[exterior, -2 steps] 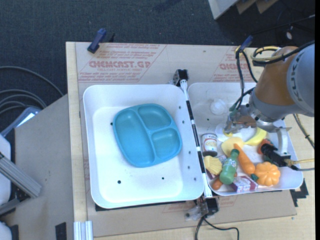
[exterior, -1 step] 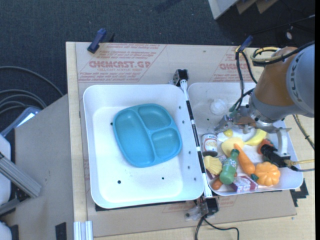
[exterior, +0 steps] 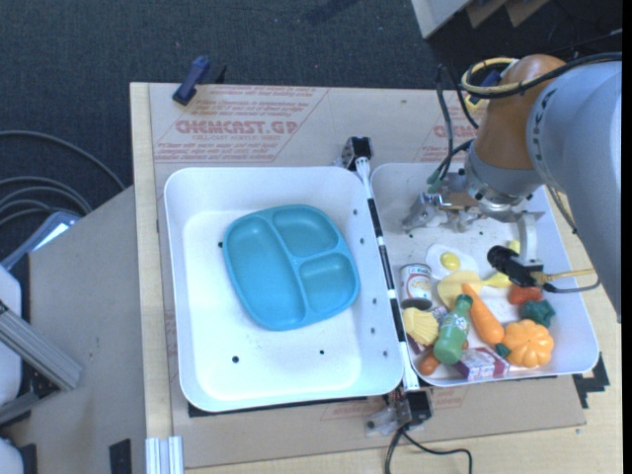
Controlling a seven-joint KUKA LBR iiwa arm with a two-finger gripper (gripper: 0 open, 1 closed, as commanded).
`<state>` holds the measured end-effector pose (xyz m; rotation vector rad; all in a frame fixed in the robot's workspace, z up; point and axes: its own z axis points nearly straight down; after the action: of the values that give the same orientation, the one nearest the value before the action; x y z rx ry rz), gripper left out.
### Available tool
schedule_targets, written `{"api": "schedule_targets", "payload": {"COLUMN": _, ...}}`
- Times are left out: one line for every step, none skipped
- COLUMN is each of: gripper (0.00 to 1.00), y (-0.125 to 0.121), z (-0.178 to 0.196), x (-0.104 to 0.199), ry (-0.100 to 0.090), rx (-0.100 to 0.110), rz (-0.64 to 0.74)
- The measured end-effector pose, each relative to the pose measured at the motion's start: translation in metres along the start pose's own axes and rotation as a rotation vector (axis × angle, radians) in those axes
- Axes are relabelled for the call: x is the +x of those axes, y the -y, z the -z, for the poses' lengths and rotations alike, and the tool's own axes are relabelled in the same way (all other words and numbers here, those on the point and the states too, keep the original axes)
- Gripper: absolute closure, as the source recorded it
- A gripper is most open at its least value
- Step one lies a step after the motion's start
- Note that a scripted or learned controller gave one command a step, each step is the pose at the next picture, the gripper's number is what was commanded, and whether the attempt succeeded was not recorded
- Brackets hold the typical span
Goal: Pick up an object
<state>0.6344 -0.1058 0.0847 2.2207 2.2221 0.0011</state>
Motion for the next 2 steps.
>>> {"api": "schedule_targets", "payload": {"gripper": 0.00, "y": -0.0255, "z": 0.0002, "x": 0.0079, "ry": 0.001, "rx": -0.002, "rz": 0.000}}
{"api": "schedule_targets", "payload": {"gripper": 0.00, "y": -0.0324, "z": 0.0001, "x": 0.0114, "ry": 0.002, "rx": -0.002, "rz": 0.000}}
